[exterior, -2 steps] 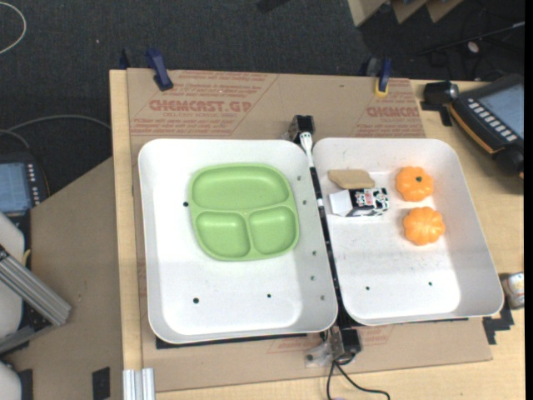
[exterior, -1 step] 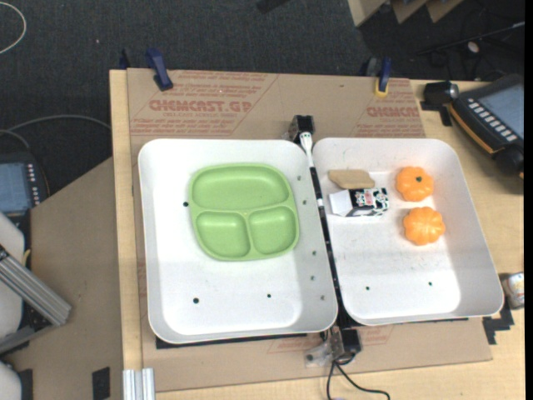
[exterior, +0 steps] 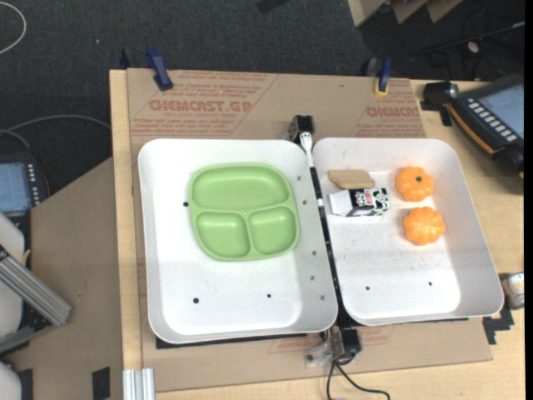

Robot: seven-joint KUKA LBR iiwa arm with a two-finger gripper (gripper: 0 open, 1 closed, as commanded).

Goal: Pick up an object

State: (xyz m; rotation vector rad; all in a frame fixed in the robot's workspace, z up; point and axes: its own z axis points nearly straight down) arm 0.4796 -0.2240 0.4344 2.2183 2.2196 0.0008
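Camera view, looking down at a slant on the surface (exterior: 208, 98), which is covered with brown printed board and carries two shallow white bins side by side.

The left bin (exterior: 158, 248) holds one thing: a pale green plate (exterior: 241, 211) with three compartments, lying flat towards the bin's far half.

The right bin (exterior: 466, 282) holds four small things, all grouped in its far half. A tan block (exterior: 350, 178) lies flat near the wall shared with the left bin. Just in front of it, touching or nearly so, is a small black-and-white carton (exterior: 360, 201) on its side. To their right sit two orange pumpkins, the far pumpkin (exterior: 414, 182) and the near pumpkin (exterior: 423, 225), close together but apart. The near half of this bin is bare.

I cannot tell whether the fingers are open or closed.

As I judge it, the task has not begun: every object rests on a bin floor and nothing is lifted. All of it is left to do: choose an object, come down over it, close on it and raise it. The pumpkins stand free of their neighbours and look the easiest pick.
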